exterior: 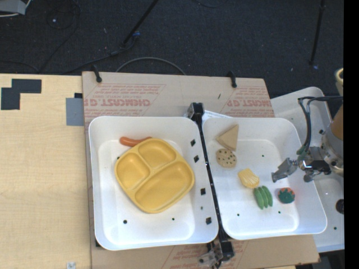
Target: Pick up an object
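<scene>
Right now the gripper (293,170) hangs at the frame's right, fingers spread and holding nothing; the small red-and-green toy (286,195) lies just below it in the right bin (280,228).

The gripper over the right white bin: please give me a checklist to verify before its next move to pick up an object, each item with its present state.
1. Gripper is over the right white bin: ok.
2. Objects are available there: tan wedge, round speckled cookie, yellow lumpy piece, green ridged vegetable, small red and green fruit: ok.
3. A thing is already between the fingers: cannot tell.
4. Nearest targets, the yellow lumpy piece and the green ridged vegetable, lie apart enough for a clean grasp: not ok, they nearly touch.
5. Yellow divided plate and orange sausage-shaped piece stay in the left white bin, out of the path: ok.
</scene>
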Tool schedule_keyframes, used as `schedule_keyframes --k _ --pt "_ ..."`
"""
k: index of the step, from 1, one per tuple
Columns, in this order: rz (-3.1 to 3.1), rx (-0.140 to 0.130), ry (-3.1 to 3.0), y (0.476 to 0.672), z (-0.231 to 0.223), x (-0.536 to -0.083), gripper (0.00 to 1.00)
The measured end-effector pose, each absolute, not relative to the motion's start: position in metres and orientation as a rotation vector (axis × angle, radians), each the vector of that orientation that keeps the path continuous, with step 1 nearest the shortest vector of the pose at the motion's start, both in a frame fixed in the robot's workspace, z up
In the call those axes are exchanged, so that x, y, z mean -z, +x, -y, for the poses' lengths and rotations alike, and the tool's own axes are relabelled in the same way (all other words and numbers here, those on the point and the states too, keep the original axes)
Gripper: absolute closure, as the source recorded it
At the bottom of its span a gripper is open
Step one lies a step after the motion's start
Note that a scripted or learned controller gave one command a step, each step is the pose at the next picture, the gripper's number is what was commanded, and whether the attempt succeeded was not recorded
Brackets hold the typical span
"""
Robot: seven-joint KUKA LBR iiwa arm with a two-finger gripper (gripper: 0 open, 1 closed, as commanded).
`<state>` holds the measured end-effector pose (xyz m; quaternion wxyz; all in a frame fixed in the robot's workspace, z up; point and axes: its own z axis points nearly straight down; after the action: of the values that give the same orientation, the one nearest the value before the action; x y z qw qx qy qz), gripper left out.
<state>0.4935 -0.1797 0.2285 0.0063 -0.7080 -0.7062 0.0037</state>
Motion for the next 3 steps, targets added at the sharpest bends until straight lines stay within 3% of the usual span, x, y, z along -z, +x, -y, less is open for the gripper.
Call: schedule_keyframes --k 1,3 --pt "2.219 -0.003 -2.219 0.496 0.179 -0.234 0.00" --pt "2.216 -0.005 -2.216 0.504 0.173 -0.136 0.00"
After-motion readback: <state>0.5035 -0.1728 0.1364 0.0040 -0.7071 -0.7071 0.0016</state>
